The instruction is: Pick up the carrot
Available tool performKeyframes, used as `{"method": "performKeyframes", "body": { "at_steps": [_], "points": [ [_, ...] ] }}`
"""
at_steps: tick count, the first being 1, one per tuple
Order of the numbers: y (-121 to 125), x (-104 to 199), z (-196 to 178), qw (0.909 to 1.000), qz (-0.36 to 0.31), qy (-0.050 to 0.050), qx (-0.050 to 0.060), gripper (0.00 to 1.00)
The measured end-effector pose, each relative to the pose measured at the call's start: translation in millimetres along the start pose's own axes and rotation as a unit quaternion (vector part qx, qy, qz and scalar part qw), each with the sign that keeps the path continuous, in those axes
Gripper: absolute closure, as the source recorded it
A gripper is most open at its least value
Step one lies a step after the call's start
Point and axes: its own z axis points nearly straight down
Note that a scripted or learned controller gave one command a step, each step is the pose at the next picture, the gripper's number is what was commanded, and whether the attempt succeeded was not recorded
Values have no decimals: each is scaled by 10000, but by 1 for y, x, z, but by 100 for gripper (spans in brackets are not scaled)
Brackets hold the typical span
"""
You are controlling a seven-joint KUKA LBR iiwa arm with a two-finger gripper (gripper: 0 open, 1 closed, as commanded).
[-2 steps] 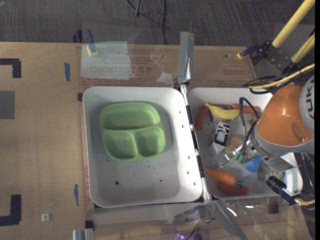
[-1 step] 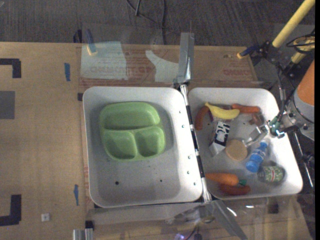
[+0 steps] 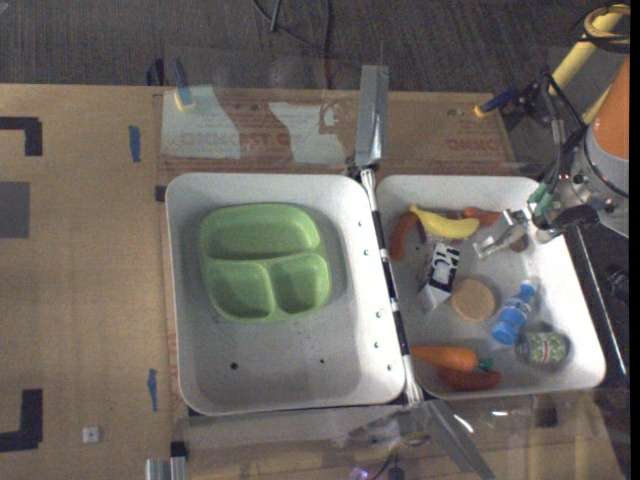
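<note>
The carrot (image 3: 447, 357) is orange and tapered. It lies on its side near the front edge of the right bin (image 3: 585, 313), with a red pepper (image 3: 472, 378) touching it just in front. My gripper (image 3: 501, 240) hangs over the back of the same bin, well behind the carrot and a little to its right. Its silver fingers (image 3: 486, 246) stand open with nothing between them. A tan round disc (image 3: 473, 300) and a blue bottle (image 3: 513, 313) lie between the gripper and the carrot.
Also in the right bin are a banana (image 3: 446, 226), a brown sausage (image 3: 403, 236), a black-and-white carton (image 3: 440, 268) and a can (image 3: 543, 348). The left bin (image 3: 190, 318) holds a green divided tray (image 3: 265, 260).
</note>
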Motion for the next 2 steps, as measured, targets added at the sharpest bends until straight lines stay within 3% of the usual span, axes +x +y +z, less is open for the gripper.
{"method": "performKeyframes", "body": {
  "at_steps": [1, 2],
  "points": [
    [-18, 13, 142, 9922, -1245, 9, 8, 0],
    [-26, -24, 234, 9787, -2049, -51, -87, 0]
  ]
}}
